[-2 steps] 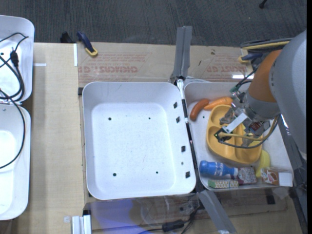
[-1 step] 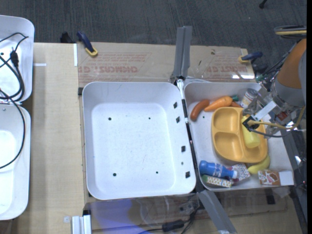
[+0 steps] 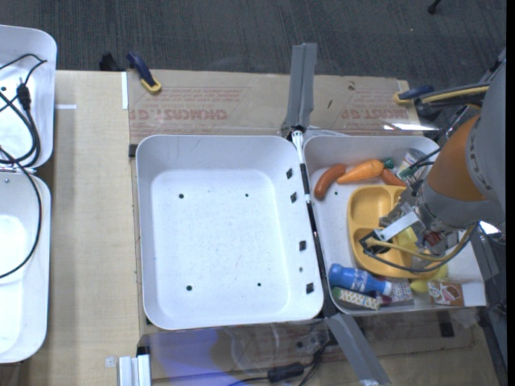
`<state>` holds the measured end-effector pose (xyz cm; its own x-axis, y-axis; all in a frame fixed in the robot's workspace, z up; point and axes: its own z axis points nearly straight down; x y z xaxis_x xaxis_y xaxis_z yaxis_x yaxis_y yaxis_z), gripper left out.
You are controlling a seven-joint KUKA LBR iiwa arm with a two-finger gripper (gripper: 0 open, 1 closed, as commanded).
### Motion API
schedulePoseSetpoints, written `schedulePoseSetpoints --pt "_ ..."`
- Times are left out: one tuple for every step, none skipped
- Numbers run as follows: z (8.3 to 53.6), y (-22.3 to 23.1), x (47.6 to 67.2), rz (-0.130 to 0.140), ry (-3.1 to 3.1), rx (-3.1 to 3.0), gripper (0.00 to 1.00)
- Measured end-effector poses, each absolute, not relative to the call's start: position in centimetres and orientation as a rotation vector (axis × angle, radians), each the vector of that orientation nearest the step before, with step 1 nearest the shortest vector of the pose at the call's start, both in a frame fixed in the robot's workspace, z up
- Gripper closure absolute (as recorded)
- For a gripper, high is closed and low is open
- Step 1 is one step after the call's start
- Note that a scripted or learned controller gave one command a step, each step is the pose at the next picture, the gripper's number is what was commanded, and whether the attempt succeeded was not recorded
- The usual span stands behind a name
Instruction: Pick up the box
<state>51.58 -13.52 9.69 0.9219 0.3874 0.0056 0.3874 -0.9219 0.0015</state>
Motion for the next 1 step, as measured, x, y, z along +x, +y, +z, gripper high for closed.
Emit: schedulePoseSetpoints --pt "9.66 -13.53 51.54 0.008 0.619 3.08 0.0"
